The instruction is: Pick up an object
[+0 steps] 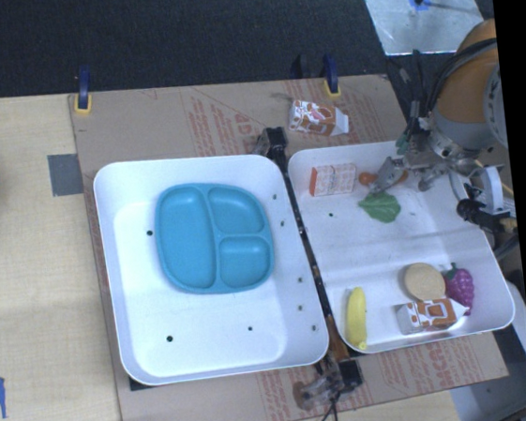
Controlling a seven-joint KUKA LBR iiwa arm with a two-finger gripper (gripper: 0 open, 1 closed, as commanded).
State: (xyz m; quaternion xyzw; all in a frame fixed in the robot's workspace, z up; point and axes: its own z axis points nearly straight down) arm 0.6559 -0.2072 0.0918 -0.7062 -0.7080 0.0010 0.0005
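Reaching low at upper right with the gripper (393, 173) beside the green leaf (380, 207) in the right bin (494, 254); nothing visibly held, opening unclear. Next: centring over the leaf, then closing.

Two white bins (119, 268) (480, 255) on the desk — one blue divided plate (214, 237), one banana (355, 318), three small cartons (334, 180) (318, 117) (430, 315), one green leaf (380, 207), one grape bunch (459, 284).

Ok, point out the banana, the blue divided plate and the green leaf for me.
banana (355, 317), camera view, middle of the fruit, in the right bin.
blue divided plate (214, 237), camera view, ridge between its compartments, in the left bin.
green leaf (381, 206), camera view, centre of the leaf, in the right bin.
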